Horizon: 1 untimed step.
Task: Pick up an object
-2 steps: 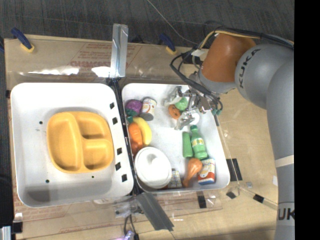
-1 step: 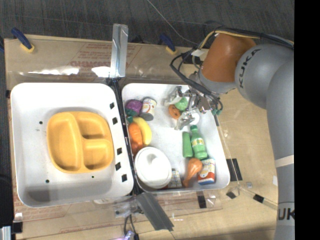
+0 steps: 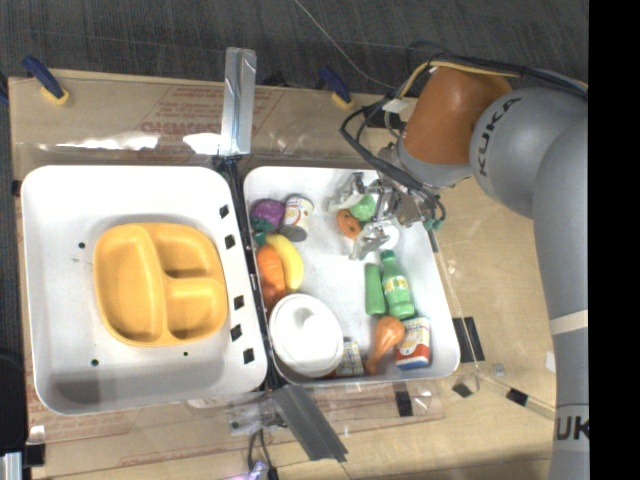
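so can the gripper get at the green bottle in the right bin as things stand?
Probably yes. The green bottle lies flat with its top side exposed, just below the gripper. A second green piece lies tight against its left, which could crowd one finger.

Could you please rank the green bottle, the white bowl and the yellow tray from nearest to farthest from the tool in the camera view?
From the tool:
1. Green bottle, just below it in the right bin.
2. White bowl, at that bin's lower left.
3. Yellow tray, in the left bin.
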Tool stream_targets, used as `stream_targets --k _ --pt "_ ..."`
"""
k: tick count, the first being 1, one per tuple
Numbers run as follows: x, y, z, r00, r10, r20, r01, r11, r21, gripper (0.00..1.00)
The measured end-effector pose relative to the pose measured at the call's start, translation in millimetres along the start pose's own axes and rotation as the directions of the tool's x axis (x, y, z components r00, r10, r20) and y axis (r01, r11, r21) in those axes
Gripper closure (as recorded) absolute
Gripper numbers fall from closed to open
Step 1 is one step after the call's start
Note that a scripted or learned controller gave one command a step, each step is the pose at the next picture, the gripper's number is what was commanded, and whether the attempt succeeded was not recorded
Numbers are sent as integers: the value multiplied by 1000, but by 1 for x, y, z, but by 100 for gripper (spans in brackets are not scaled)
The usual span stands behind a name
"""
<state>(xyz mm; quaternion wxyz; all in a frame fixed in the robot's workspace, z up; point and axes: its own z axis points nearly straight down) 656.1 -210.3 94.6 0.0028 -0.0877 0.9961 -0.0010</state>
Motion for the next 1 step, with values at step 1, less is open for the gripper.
stream_targets --k 1 --pt "13 3 2 999 45 -5 -45 999 -2 0"
